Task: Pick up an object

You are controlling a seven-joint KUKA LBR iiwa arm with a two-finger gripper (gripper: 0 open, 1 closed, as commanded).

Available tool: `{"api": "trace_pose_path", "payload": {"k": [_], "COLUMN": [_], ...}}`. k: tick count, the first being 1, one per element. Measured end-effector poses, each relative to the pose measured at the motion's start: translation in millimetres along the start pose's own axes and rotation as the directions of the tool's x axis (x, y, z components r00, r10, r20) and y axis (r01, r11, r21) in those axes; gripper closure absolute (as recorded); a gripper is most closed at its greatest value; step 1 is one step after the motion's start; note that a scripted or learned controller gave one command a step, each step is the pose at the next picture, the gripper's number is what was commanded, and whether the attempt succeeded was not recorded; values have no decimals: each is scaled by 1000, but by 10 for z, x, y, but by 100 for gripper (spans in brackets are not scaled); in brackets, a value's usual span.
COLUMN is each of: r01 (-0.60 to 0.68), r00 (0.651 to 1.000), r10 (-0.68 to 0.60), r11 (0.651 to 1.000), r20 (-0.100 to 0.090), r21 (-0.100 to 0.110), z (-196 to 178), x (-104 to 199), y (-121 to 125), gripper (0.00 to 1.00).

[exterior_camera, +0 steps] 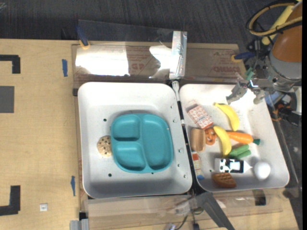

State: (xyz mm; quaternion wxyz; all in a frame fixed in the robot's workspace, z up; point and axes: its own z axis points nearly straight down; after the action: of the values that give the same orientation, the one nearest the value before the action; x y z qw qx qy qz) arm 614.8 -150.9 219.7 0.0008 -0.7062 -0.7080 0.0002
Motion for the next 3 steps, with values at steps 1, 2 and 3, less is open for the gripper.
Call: {"api": "trace_pose_path", "payload": {"k": [1,2,3], "r01": [6,292,291], "r00": [1000,956,957], "r10": [-6,-292,-291], "r11": [1000,956,957], "r20": [0,3,6], "r21": [5,-4,-11], "z": [462,1331,1207], "x": [-91,-340,-337], "y": [95,-19,5], "gripper": [0,0,100]}}
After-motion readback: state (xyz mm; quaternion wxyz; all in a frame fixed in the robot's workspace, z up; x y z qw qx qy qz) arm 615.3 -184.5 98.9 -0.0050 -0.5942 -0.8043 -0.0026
